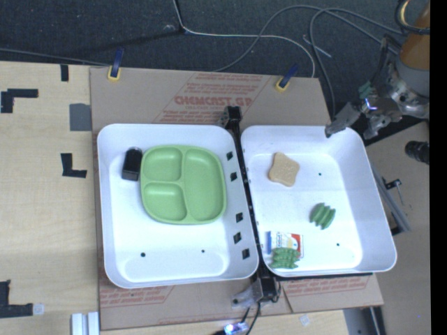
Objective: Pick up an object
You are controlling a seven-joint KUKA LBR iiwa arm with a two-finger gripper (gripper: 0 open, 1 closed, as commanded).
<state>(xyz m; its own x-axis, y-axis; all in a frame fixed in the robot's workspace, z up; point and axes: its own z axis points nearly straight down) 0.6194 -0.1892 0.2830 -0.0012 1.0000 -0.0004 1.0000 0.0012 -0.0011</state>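
1. While the bench point(42, 187) carries a cardboard sheet point(209, 96) clamped at its far edge, the two white bins sit on that sheet side by side, their inner rims touching along a black hinge strip.
2. The left bin point(119, 250) holds a green divided plate point(183, 185) lying flat in its far half, with three compartments facing up.
3. The right bin point(349, 187) holds three loose things, all well apart from each other.
4. The arm point(412, 40) reaches in at the upper right, above and outside the right bin's far right corner.
5. The gripper point(347, 121) hangs over that corner's rim; whether it is released or clenched cannot be told, and nothing shows in its grasp.
6. A tan bread-like piece point(283, 169) lies in the far left part of the right bin.
7. A small packet with green, red and white print point(284, 247) rests against the near rim, by the hinge.
8. A green ridged object point(323, 216) lies right of centre, between the packet and the bin's right wall.
9. A small black block point(132, 164) sits just beside the plate's left edge in the left bin.
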